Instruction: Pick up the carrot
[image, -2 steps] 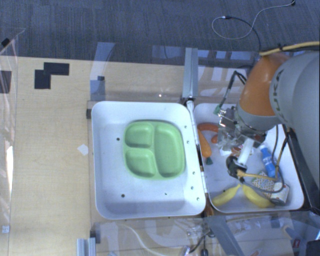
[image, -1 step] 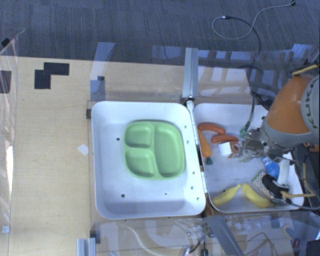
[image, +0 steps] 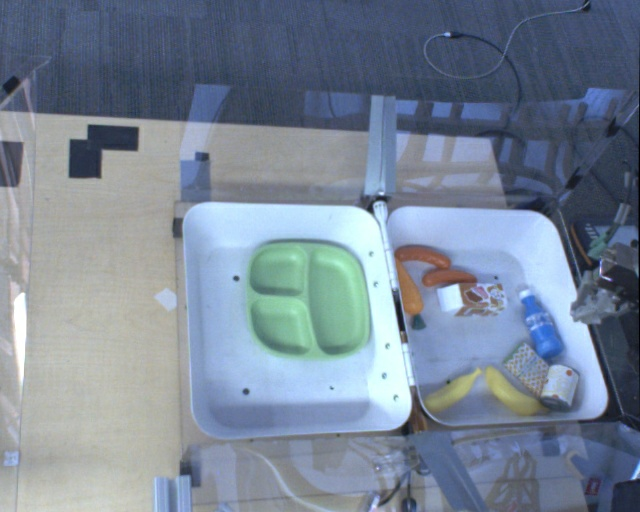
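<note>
The carrot (image: 409, 291) is a short orange piece with a dark green tip. It lies along the left wall of the right bin (image: 560, 240), just below two reddish sausages (image: 424, 257). My gripper (image: 600, 292) hangs at the right rim of that bin, far to the right of the carrot and partly cut off by the frame's edge. I see nothing held in it.
The right bin also holds a blue bottle (image: 541, 328), a small printed box (image: 478, 298), two yellow bananas (image: 452, 390), and a patterned packet with a small can (image: 548, 377). A green divided plate (image: 306, 298) sits in the left bin (image: 215, 380). A metal divider (image: 379, 150) stands behind the bins.
</note>
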